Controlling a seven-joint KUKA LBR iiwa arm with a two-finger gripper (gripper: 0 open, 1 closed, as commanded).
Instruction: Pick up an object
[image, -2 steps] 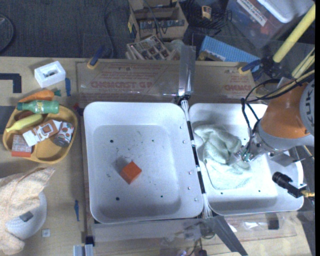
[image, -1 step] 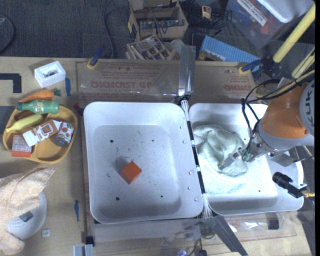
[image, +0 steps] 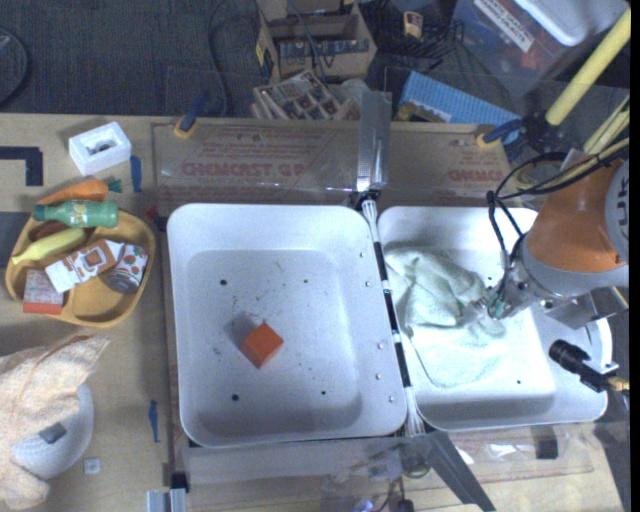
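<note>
The arm (image: 575, 235) reaches in from the right and its gripper (image: 497, 303) is down in the right bin (image: 530, 385), at the right edge of a crumpled pale cloth (image: 440, 300) that lies across the bin's left and middle. This looks like the grasping step of the pick: the tool is low at the cloth and appears to touch or press into its folds, but nothing is lifted yet. Whether the gripper is spread, pressed together, or pinching fabric, I cannot tell; the tip is small, dark and blurred against the cloth, and the wrist above covers part of it. If the cloth is the target, the next move calls for closing on a raised fold and then lifting straight up, and thin limp fabric can easily slip out, so a firm pinch on a bunched ridge would serve better than on the flat part. The other candidate is an orange block (image: 263, 344) resting near the middle of the left bin (image: 200, 250), well apart from the gripper. The cloth's lower part blends into the white bin floor, so its exact outline is hard to trace.
</note>
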